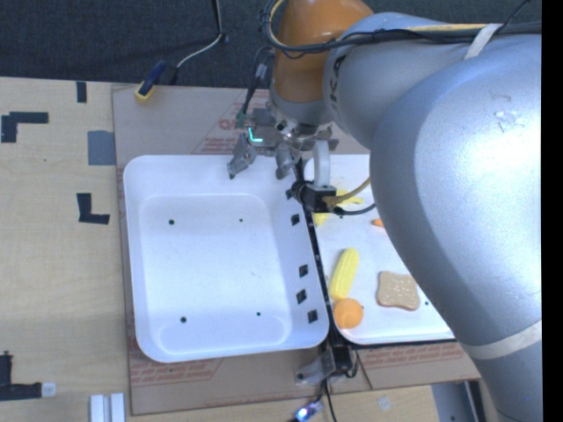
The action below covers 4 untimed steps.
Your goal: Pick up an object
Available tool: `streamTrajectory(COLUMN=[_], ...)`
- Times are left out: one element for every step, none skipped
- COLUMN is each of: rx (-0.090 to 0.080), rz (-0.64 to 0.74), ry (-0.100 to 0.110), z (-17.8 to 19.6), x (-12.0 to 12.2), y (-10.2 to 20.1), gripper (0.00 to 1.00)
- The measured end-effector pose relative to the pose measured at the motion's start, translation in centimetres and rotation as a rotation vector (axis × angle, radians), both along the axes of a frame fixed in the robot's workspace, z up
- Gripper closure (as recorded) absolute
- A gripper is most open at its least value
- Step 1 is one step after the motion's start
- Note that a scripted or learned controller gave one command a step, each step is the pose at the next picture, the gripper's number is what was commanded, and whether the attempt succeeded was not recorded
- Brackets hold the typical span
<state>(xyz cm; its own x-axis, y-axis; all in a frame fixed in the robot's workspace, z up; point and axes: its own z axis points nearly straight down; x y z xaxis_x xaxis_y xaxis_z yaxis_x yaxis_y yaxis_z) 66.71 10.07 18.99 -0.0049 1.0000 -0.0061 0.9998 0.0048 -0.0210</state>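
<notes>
The end effector (262, 161), fingers spread and empty, hangs over the left bin's (141, 236) far rim, while the corn cob (344, 272), likely light, rigid and grippable across its middle, lies in the right bin (396, 331).

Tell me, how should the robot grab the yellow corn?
Probably from straight above, closing across the middle of the corn cob. It lies flat in the right bin, long and narrow, tilted with its top end leaning right, so the gripper should pinch its narrow sides. The middle also keeps away from the orange at its lower end.
</notes>
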Motion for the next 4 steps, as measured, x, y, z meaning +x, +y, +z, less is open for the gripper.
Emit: streamTrajectory(rx=[0.004,0.010,-0.001,0.006], rz=[-0.003,0.004,0.000,0.000], ry=[-0.013,-0.031,-0.008,-0.019], z=[-0.7,14.0,13.5,17.4], x=[0.1,0.3,0.2,-0.1], y=[2.8,8.9,8.5,13.5], gripper=[0.00,0.00,1.00,1.00])
